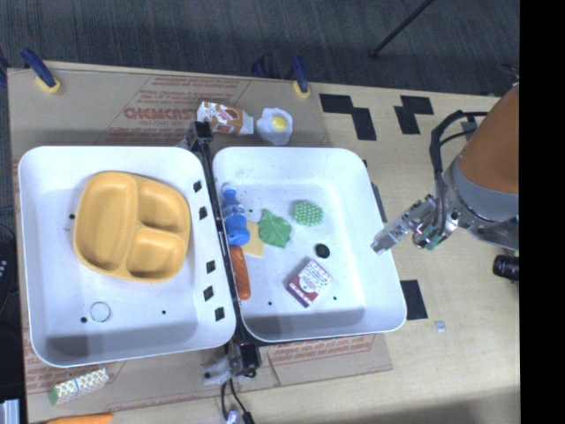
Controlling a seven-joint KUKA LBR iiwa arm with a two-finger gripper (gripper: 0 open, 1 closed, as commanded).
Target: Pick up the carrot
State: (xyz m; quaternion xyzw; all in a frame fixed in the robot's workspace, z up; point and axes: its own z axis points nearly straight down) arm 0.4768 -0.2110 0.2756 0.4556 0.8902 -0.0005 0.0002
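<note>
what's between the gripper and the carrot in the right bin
In the camera view, a red-and-white packet lies between the gripper and the carrot.

A flat sheet of brown cardboard with faded red print covers the bench. Blue clamps grip the cardboard's far edge, one at its far-left corner and a pair near the middle. Black square markers sit on the cardboard's right part. Beyond the far edge lies dark grey ribbed carpet, crossed at upper right by a thin dark rod. Lighting is even and soft.
</note>
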